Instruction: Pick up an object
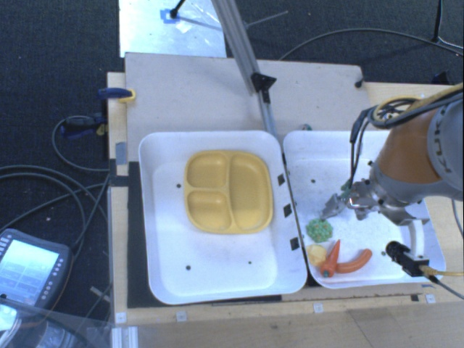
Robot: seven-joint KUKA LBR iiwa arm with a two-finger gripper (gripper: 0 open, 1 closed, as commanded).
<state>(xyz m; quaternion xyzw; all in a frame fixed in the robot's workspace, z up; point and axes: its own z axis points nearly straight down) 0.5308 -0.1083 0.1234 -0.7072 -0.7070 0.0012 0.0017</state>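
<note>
Hovering gripper (341, 203), grip unclear; one green piece (319, 230), yellow piece (317, 254), carrot (333, 258), sausage (354, 261).

We take the yellow tray (228, 192) as our mark. It sits in the left bin (163, 267), with bare white floor all round it — widest toward the bin's near edge. To its right, past the divider between the bins, the arm (417, 158) overhangs the right bin (319, 151); a green piece (319, 230), a yellow piece (317, 254), a carrot (332, 258) and a sausage (355, 260) crowd that bin's near corner.
</note>
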